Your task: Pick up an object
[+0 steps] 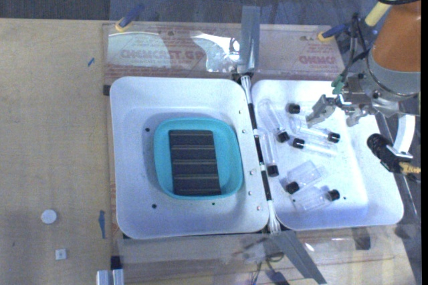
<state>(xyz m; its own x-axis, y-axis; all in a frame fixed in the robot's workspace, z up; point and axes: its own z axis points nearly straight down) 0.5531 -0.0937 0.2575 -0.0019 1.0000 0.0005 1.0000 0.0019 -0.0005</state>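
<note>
A robot lab: taped bench [53, 110], two white bins [127, 103].

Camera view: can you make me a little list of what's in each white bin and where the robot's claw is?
left bin: a turquoise dish holding a dark ribbed block
right bin: several clear tubes with black caps, scattered
claw: above the right bin's upper part, near the tubes
holding anything: nothing seen between its fingers
arm: grey with an orange band, coming from the right

Glossy white plastic bins [127, 163]; clear plastic vials [314, 136].
</note>
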